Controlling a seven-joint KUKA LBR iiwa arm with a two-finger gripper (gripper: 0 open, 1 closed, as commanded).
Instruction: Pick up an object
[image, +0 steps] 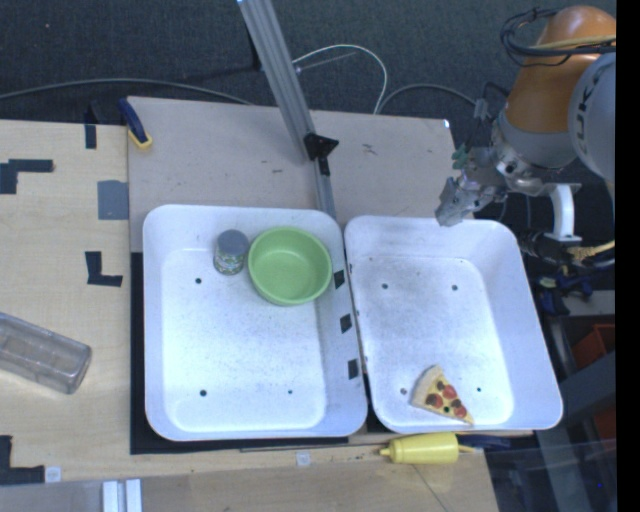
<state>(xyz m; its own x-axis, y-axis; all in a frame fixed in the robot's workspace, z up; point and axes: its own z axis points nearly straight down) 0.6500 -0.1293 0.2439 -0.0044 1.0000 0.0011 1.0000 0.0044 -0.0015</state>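
The pincer (450, 212) hangs over the far rim of the right bin (530, 330), just above its back edge, and whether it is spread or pressed together I cannot tell from this slanted view; nothing shows between its tips. The nearest thing to pick up in that same bin is the pizza slice (441, 393), a small toy wedge lying flat in the bin's near part, well apart from the pincer and almost straight toward the camera from it, a touch to the pincer's left in the view. The wedge's long axis runs at a slant, its pointed end toward the near right corner and its crust end up toward the pincer's side. The move ahead, as I judge it, turns on this: the arm has to travel across the bin's whole depth toward the near wall before it can descend, and the pincer would do best to close across the narrow width of the wedge. The other candidates lie farther off, across the divide in the left bin (170, 340): a green bowl (290, 265) and, touching or just beside it on its far side from the pincer, a small grey can (231, 251). A yellow bottle (424, 449) lies on the desk (60, 230) just past the slice, outside the bin.
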